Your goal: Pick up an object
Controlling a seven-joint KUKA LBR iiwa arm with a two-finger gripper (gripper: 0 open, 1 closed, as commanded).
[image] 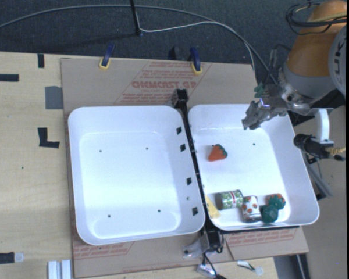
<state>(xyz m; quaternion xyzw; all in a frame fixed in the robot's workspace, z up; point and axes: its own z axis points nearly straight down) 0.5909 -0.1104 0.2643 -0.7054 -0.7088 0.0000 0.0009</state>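
hanging over the far right corner of the right bin (pixel 291 156), at about one o'clock from that bin's middle, the arm (pixel 314 51) is reaching in from the right with its gripper (pixel 255 120) pointing down and left; whether the pincer is spread or pressed together i cannot tell, since the tip is showing as one dark blur, and nothing is showing between it. the left bin (pixel 81 156) is lying alongside at nine o'clock.

the candidates for picking are all lying in the right bin. a small green-and-silver can (pixel 229 199) is lying on its side near the front wall at six o'clock, touching or nearly touching a red-and-white piece (pixel 250 207), with a green lump (pixel 272 207) just beside that at five o'clock. a strawberry-like toy (pixel 217 153) is sitting alone near the middle, at about seven o'clock from the gripper.

judging the risk: the front cluster is crowding together, so a descent there is likely nudging neighbours or pinching two at once, and the can is likely rolling away. the rounded strawberry toy is probably slipping out if the approach is landing off-centre.
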